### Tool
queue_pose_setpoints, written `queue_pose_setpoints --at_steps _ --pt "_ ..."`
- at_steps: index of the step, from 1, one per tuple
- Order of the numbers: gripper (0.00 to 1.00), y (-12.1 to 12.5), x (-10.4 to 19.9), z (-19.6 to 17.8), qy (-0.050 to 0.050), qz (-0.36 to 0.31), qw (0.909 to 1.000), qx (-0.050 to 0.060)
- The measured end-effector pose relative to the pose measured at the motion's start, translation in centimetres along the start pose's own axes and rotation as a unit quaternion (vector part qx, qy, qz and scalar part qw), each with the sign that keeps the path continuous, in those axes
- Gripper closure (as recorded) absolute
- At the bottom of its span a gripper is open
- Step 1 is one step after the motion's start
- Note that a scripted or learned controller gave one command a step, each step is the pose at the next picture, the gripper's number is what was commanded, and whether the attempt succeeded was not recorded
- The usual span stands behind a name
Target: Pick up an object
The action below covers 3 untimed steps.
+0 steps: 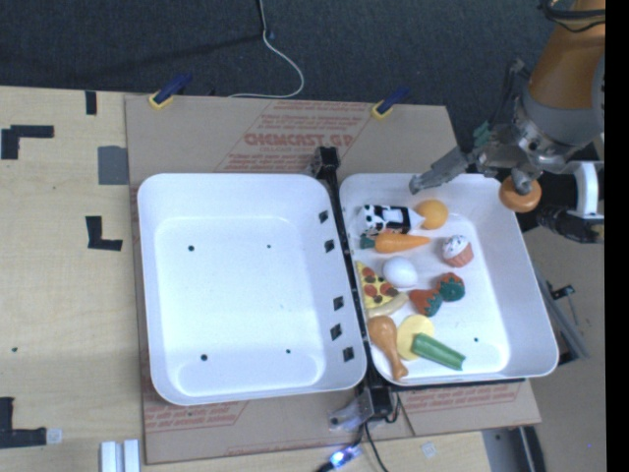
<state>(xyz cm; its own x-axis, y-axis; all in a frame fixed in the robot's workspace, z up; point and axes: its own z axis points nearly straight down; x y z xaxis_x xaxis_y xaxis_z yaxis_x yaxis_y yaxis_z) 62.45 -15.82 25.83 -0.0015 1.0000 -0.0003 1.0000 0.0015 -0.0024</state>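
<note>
While your gripper [430, 178], its claw state unreadable, hovers beside the orange ball [429, 212], crowded toys risk a snagged, empty grab.

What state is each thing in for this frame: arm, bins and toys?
Gripper: raised over the right bin's far rim, nothing seen in it.
Right bin: holds the toys, bunched toward its left side.
Left bin: bare white floor.
Carrot: lying flat.
Egg: resting beside the pizza slice.
Green piece: lying flat near the front rim.
</note>
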Motion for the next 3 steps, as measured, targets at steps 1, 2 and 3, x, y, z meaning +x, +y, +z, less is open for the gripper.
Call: queue_pose_setpoints --at_steps 1,2,3 --pt "0.00 2.2 2.2 17.8 0.000 -0.001 1.0000 0.004" --pt "1.00 2.4 2.0 15.9 -0.001 -0.001 1.0000 0.000" --pt "1.00 3.3 12.9 6.9 0.002 -0.005 1.0000 -0.004"
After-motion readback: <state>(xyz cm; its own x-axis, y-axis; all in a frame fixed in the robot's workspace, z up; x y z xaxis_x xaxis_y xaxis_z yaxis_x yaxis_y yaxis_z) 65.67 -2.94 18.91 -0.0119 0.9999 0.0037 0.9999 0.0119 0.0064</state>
